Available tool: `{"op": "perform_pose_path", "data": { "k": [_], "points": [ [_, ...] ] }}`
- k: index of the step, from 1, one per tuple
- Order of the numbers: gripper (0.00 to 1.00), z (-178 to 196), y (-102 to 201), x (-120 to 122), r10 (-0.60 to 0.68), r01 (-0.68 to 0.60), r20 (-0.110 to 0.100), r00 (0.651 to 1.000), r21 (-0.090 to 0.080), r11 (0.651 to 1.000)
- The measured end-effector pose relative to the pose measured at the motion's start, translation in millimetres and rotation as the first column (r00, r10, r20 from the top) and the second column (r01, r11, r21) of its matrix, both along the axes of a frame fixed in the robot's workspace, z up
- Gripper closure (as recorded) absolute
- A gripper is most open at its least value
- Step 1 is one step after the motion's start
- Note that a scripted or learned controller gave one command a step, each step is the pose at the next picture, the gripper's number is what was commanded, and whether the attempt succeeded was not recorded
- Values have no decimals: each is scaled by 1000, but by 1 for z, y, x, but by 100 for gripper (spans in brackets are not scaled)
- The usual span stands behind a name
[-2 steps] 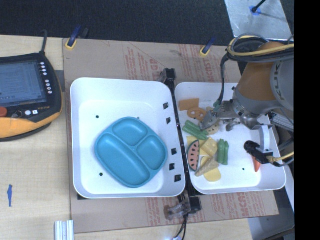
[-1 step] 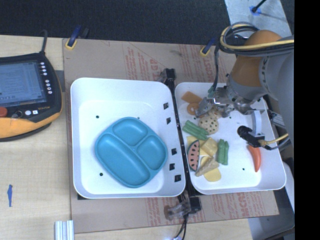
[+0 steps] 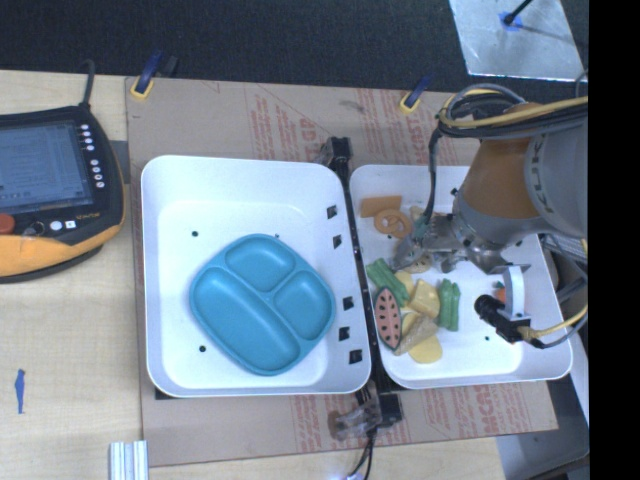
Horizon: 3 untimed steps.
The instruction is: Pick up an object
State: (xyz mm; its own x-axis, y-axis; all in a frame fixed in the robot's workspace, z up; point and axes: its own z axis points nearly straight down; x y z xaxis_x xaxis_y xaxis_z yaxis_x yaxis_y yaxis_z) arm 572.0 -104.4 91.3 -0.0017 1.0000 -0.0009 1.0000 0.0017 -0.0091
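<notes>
Near edge of the bench: a clear clip [image 3: 352, 423] with a cable at the seam between the bins, and a small metal bracket [image 3: 128, 457] at the bottom left. A blue mark [image 3: 19, 390] sits on the bare wood [image 3: 60, 368] further left.

Left bin [image 3: 170, 368] holds one blue tray [image 3: 262, 303], three compartments, lying flat, turned at a slant, roughly centred.

Right bin [image 3: 470, 368] holds a cluster of toy food along its left half. Nearest: a yellow piece [image 3: 425, 349], touching a watermelon slice [image 3: 388, 318] beside the left wall. Above them a pale yellow block [image 3: 425, 299], with a dark green piece [image 3: 448, 305] on its right and a light green piece [image 3: 388, 277] on its left. All packed close, touching or overlapping. Further back, a pretzel [image 3: 391, 224] and an orange piece [image 3: 380, 206] near the far left corner, apart from the main cluster.

Gripper [image 3: 428, 246] is down in the right bin, just past the green pieces, near the pretzel. Too dark and cluttered there to tell how it is set or whether it holds anything. Arm [image 3: 510, 183] comes in from the right, orange band above the wrist, black and yellow cables looping over it. A black fitting [image 3: 497, 316] with a cable hangs over the bin's right side.

Cardboard sheet [image 3: 260, 118] lies under both bins, yellow-blue clamps [image 3: 148, 76] at its far corners. Teach pendant [image 3: 50, 193] rests on the left of the bench, screen lit. Far back, dark floor [image 3: 250, 18] with a grey square [image 3: 510, 23].
</notes>
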Motion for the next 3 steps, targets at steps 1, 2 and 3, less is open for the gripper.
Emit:
{"op": "perform_pose_path", "data": {
  "k": [1, 2, 3],
  "points": [
    [0, 1, 10, 23, 5, -5, 9, 1000, 0, 1000],
    [0, -1, 4, 68, -1, 1, -12, 1000, 1, 1000],
    [0, -2, 10, 81, 0, 0, -6, 1000, 1, 1000]
  ]
}}
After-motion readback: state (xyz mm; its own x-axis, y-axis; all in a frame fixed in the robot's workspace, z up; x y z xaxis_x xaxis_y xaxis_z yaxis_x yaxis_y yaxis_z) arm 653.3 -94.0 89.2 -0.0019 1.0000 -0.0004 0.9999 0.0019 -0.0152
